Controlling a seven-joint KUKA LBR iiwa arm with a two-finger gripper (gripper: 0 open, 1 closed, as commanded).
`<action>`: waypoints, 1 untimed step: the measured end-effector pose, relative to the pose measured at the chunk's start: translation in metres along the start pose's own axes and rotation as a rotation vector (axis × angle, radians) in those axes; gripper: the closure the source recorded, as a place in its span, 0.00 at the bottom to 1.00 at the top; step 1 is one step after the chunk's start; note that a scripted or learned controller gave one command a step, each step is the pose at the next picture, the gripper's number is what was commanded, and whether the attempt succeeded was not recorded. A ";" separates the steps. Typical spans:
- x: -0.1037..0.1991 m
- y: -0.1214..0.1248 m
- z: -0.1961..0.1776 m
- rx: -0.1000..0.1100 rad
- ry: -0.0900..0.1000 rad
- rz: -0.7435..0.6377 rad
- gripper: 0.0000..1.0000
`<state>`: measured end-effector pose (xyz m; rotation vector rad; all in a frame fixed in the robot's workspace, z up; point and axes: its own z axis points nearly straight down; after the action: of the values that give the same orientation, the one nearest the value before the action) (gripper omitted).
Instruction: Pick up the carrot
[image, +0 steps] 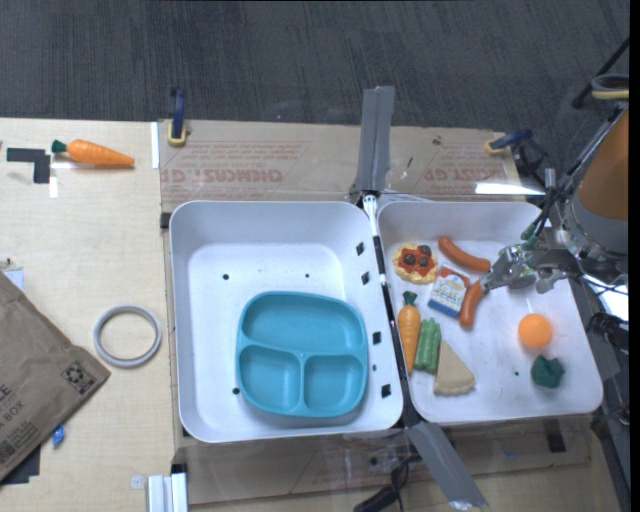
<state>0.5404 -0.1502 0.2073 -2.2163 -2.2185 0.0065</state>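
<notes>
A small orange carrot (408, 325) with a green top lies upright along the left wall of the right bin (575, 400). It sits beside a green pickle (428, 343). My gripper (499, 272) hovers over the upper right part of that bin, right of the carrot and well apart from it. It is open with nothing between its fingers. Its tips are close to the upper end of a red sausage (469, 304). A second, larger carrot (92, 153) lies on the bench at the far left, outside both bins.
The right bin also holds a pizza piece (416, 261), another sausage (464, 254), a small carton (448, 292), a sandwich wedge (454, 372), an orange ball (535, 330) and a broccoli (547, 371). A blue divided plate (262, 330) sits in the left bin. A tape ring (127, 334) lies on the bench.
</notes>
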 end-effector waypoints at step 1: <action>-0.063 -0.033 -0.045 -0.008 -0.004 -0.277 0.00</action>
<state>0.5081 -0.2136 0.2526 -1.8938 -2.5089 0.0012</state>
